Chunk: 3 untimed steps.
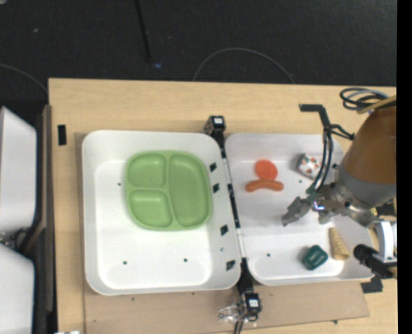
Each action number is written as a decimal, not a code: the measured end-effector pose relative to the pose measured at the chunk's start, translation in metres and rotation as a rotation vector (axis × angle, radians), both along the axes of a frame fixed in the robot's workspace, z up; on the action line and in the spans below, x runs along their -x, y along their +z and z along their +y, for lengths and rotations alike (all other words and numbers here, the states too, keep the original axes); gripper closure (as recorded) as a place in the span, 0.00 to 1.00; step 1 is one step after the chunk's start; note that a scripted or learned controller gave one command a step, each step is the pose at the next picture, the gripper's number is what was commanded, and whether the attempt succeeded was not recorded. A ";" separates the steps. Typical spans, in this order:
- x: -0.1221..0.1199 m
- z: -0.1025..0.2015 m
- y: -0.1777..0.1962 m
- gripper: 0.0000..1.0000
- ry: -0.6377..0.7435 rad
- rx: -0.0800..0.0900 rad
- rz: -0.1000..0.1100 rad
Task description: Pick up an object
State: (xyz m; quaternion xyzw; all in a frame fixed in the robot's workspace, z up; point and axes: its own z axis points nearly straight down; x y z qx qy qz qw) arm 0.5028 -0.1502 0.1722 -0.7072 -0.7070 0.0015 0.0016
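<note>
Fingers [294, 212] hover below orange toy [264, 176], apart from it.

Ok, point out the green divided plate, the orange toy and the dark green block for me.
green divided plate [170, 190]: camera view, centre ridge where compartments meet.
orange toy [264, 168]: camera view, its round top.
dark green block [314, 257]: camera view, top face.

The arm [373, 152] is cut off along the right side, so only its orange band and grey wrist show, and it hides the right wall of the right bin [262, 270]. The gripper [293, 213] is a small dark blur over that bin's floor, too indistinct to read. By the bin's far right corner a small white and red object [307, 163] is too tiny to identify, partly behind black cables [324, 152].
</note>
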 end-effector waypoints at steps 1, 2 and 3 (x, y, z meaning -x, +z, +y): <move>0.011 -0.001 -0.056 0.00 -0.001 0.000 0.000; 0.011 -0.002 -0.073 0.00 -0.002 0.001 -0.003; 0.010 -0.003 -0.061 1.00 -0.009 0.001 -0.008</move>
